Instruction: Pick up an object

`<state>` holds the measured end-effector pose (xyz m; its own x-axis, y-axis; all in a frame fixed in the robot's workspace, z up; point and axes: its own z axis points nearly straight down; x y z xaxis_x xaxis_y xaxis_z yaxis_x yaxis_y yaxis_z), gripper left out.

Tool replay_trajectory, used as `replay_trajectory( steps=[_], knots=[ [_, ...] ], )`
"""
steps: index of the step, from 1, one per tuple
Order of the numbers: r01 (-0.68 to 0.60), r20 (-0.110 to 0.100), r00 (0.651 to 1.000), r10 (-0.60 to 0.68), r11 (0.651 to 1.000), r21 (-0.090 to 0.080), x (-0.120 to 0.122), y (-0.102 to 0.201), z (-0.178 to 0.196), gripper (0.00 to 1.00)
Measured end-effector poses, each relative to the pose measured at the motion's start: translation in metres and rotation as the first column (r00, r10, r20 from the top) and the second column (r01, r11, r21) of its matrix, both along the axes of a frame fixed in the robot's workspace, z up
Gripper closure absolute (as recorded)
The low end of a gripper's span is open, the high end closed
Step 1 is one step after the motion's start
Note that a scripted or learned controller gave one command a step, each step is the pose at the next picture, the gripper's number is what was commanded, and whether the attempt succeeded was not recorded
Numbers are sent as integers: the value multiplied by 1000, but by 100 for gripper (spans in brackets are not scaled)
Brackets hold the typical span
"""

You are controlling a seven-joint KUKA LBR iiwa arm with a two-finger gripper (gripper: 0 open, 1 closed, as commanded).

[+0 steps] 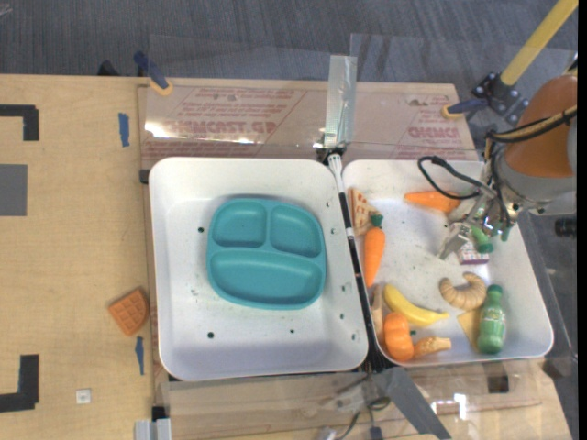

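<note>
Wooden counter (64,246) carries a waffle toy (129,311), a left bin (174,191) holding a teal divided plate (267,253), and a right bin (532,291) where the claw (470,236), spread open and gripping nothing, hovers above a croissant (463,290) near a green bottle (492,319).

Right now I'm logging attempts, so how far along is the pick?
Done: the gripper has reached the right bin, sitting low among the toys. In hand: nothing visibly; no object shows between its fingers. Left: grasp and lift something. The croissant, banana, green bottle and two carrots all lie on the bin floor; the teal tray sits in the left bin.
</note>
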<state>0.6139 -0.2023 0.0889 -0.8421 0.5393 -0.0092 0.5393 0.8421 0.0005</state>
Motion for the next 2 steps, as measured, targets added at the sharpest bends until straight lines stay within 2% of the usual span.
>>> replay_trajectory(
  steps=[1,2],
  knots=[
    [22,1,1000,-22,1000,12,-8,-13,0,0],
    [-21,-1,1000,21,1000,8,-1,-15,0,0]
  ],
)
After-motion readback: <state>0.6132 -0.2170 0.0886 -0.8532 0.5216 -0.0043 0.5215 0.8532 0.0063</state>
